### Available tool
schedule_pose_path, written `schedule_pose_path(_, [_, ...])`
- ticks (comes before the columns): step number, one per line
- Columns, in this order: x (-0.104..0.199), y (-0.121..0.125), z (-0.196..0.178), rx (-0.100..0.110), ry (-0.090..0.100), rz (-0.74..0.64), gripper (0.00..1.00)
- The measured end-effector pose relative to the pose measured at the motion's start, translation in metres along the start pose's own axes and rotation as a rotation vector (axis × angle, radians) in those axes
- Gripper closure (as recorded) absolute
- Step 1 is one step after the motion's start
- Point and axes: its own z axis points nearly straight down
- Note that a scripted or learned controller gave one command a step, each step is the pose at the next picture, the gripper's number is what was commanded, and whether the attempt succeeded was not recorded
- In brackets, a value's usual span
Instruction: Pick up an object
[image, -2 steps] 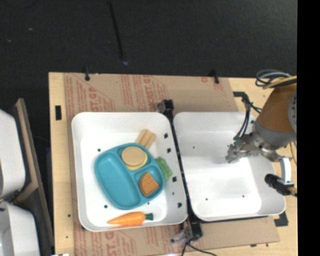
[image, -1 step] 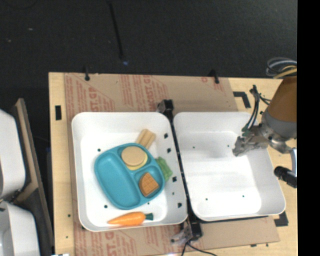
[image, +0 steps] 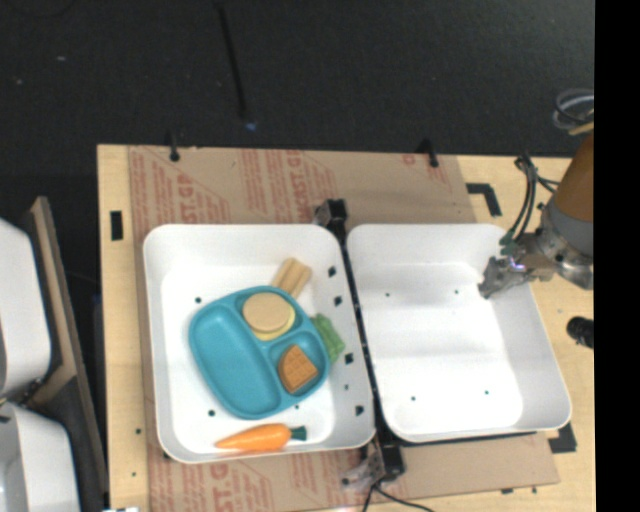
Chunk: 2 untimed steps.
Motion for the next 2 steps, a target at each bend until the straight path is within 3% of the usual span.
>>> schedule_pose_path(2, [0.113, 0.032, 0.005, 0.004, 0.002, -0.005, 1.00])
